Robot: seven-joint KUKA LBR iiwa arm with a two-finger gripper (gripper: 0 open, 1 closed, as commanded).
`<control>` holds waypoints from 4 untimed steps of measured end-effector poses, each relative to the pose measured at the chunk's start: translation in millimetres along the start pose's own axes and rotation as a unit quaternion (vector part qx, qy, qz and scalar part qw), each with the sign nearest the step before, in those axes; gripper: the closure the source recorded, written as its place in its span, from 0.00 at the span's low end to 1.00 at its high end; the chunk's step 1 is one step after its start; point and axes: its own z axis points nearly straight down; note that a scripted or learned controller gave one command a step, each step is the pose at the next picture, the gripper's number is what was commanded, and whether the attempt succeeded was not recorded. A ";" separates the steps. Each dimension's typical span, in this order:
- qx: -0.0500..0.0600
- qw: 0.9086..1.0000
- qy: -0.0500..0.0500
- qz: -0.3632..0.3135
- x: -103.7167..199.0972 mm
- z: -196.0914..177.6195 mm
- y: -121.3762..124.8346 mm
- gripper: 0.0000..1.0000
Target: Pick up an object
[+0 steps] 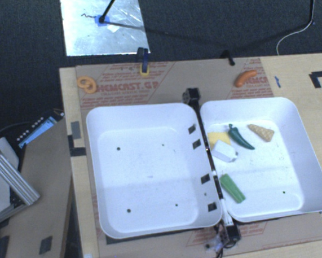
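pretzel [87, 84], sausage [245, 77], foil sheet [104, 23]

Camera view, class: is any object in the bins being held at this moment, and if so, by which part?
Nothing is held. The dark green pepper, light green piece, white block, yellow piece and tan wedge all lie loose in the right bin.

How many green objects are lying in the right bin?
2. A dark green pepper lies in the upper middle of the right bin, beside a yellow piece. A lighter green block lies lower, near the divider between the bins.
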 end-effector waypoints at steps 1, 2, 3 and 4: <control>-0.001 1.000 -0.001 0.004 -46.0 0.0 -0.9 1.00; 0.000 1.000 0.000 0.000 -7.7 -0.1 -0.1 1.00; 0.000 1.000 -0.001 0.004 -45.8 0.0 -1.0 1.00; 0.000 1.000 0.000 0.000 -6.7 -0.1 -0.1 1.00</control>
